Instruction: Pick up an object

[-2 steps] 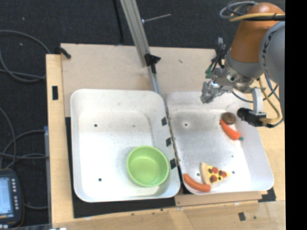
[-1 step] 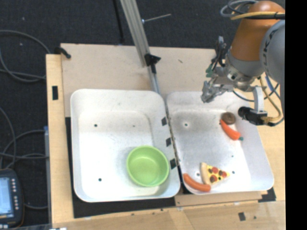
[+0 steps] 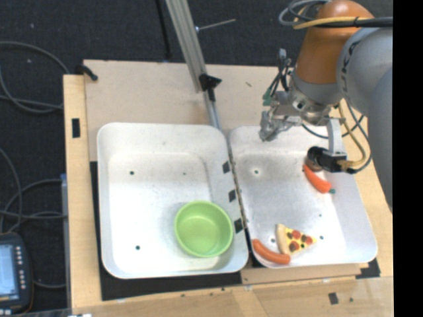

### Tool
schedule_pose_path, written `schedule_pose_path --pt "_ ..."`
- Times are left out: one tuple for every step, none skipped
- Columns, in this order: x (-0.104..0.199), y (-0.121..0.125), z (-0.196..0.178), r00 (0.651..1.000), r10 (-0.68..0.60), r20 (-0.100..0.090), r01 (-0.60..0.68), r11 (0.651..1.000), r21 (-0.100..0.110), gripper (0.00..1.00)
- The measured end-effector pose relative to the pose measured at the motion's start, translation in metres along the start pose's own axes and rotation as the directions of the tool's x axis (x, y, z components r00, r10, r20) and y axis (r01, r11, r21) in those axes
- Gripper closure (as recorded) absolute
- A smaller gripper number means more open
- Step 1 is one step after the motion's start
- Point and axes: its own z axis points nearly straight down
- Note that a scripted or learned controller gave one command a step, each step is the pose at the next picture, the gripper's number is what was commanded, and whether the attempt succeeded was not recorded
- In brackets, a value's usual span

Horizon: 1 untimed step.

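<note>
Hovering metal gripper, state unclear | round green bowl | wedge pizza slice

- This is a robotics lab or test cell, not a home or kitchen.
- A bare plywood bench stands on dark carpeted floor, carrying two shallow white bins set side by side.
- A grey industrial arm with an orange band reaches in, with exposed cables looped around its wrist.
- An aluminium extrusion post rises from the bench, the kind used for mounting rigs.
- Loose black cables trail across the floor at left.
- A handheld control pendant with a screen sits at the lower left.
- The bin contents are toy props: a green bowl, a plastic pizza slice, a toy sausage, a toy carrot.
</note>
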Motion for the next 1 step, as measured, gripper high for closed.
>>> schedule_pose_path --pt "0.0571 0.0023 -0.0134 1.0 -0.003 -0.001 0.003 1.0 -0.003 1.0"
